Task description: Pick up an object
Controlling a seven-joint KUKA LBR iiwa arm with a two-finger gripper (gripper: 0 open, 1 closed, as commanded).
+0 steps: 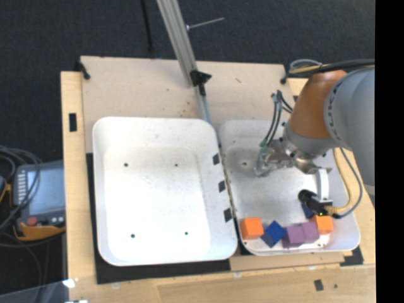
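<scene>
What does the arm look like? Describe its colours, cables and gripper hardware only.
The arm is a thick, rounded grey body with a wide orange band above the wrist. Thin dark and greenish cables loop along the wrist's side. The gripper is small, metallic grey hardware, too blurred for finer detail.

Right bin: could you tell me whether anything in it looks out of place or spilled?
Nothing stands out. The orange block, blue block, purple block and a smaller orange block sit huddled along the right bin's near edge, none spilled over its rim.
</scene>
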